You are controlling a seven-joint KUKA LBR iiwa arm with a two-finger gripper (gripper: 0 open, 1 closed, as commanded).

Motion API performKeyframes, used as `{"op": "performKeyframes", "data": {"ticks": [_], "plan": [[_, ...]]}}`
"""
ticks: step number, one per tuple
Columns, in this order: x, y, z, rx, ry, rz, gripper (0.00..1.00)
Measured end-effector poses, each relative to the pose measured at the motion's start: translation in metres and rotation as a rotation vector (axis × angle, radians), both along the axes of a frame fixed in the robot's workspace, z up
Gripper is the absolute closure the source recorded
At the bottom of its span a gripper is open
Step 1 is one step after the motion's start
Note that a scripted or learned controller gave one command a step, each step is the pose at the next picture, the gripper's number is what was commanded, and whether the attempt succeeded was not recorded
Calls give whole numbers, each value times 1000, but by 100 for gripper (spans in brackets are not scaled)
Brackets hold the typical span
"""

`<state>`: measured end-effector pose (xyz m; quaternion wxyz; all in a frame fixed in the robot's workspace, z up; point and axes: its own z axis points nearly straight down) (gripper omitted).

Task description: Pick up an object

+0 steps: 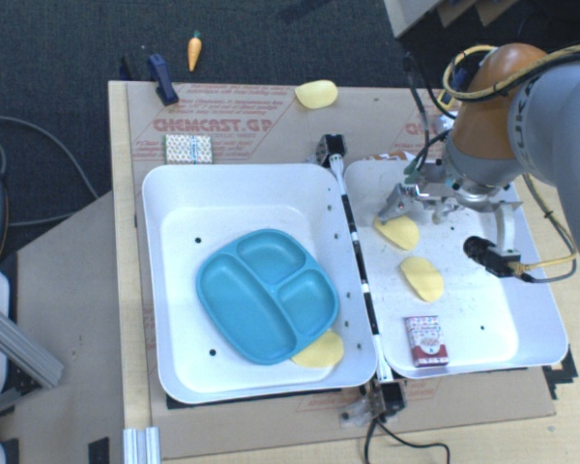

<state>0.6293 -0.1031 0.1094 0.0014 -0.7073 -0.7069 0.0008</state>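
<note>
Brown board covers the bench under two white bins. At centre left, the left bin (164, 211) holds a blue divided plate (266, 294) with a yellow piece (319, 351) tucked at its lower edge. At right, the right bin (532, 327) holds two yellow pieces (400, 232) (422, 278) and a small red packet (426, 340). Upper right, the gripper (420, 203) hangs beside the upper yellow piece; whether its fingers grasp anything, I cannot tell.
</note>
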Motion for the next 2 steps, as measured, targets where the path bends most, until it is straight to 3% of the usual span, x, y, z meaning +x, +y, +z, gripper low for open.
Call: {"op": "performKeyframes", "data": {"ticks": [1, 2], "plan": [[3, 6, -25, 0, 0, 1, 0], [4, 6, -14, 0, -5, 1, 100]]}}
